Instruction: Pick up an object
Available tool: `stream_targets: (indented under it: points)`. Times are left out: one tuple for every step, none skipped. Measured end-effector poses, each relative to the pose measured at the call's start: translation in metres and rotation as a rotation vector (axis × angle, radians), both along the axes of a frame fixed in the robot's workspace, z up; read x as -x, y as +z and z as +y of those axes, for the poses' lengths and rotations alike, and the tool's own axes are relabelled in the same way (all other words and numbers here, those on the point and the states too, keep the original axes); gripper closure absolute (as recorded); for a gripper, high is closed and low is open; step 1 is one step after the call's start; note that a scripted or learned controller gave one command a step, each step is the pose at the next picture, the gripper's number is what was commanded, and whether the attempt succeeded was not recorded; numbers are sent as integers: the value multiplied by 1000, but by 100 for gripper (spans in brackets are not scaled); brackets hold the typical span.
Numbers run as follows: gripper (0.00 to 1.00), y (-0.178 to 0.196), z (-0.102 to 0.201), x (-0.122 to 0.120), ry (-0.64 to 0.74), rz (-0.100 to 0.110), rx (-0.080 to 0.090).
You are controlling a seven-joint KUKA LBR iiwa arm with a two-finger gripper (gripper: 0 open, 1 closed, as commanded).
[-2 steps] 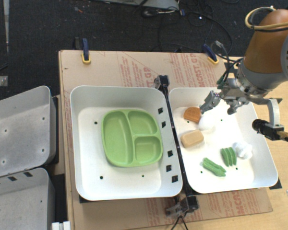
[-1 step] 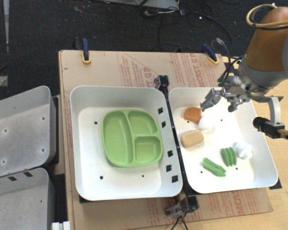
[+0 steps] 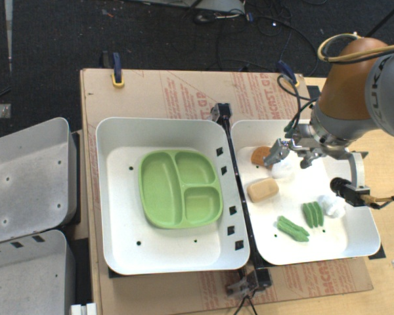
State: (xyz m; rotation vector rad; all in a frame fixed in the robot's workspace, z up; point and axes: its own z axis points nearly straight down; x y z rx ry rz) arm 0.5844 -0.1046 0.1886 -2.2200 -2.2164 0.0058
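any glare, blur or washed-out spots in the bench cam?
Camera view: even overhead light, soft shadows, no motion blur. The white bins run near-overexposed, so the white item in the right bin barely separates from the floor. The green tray and the pincer read sharp.

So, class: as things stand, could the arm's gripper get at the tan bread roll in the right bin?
Probably yes. The tan bread roll lies uncovered, apart from its neighbours, and the gripper hangs just above and beside it.

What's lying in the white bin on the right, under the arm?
In the right-hand shallow white bin: an orange rounded piece, a tan bread-like lump, two green pod-like pieces and a small white object. The gripper covers another white item, so its shape is unclear.
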Motion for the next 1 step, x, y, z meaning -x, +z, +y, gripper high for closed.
stream_targets:
  points:
    - [0, -62, 7, 3, 1, 0, -1]
